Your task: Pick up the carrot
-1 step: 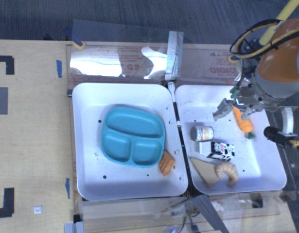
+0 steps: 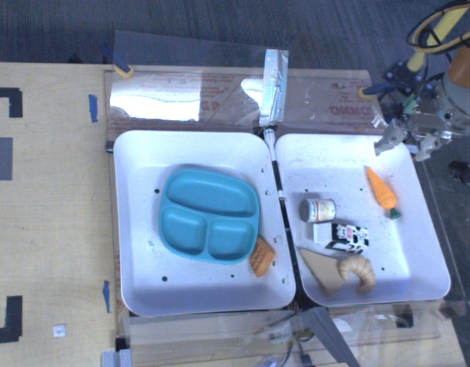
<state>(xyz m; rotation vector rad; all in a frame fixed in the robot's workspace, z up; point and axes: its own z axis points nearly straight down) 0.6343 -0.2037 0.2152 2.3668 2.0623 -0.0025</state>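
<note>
- Camera view, item one: carrot (image 2: pixel 382 190), lying in my right bin (image 2: pixel 429 228) near its far right corner, green tip toward the near edge.
- Gripper (image 2: pixel 406 145): I see it above that bin's far right corner, apart from the carrot; finger spread, cannot tell.
- Small can (image 2: pixel 319 209), black-and-white carton (image 2: pixel 348 237), croissant (image 2: pixel 357 272): bin's middle and near side.
- Blue divided plate (image 2: pixel 209 215): left bin (image 2: pixel 135 228).

Orange carrot (image 2: pixel 381 188) with green tip; blue divided plate (image 2: pixel 209 214); black-and-white patterned carton (image 2: pixel 349 237); tan croissant (image 2: pixel 358 272); white bins (image 2: pixel 135 205).
</note>
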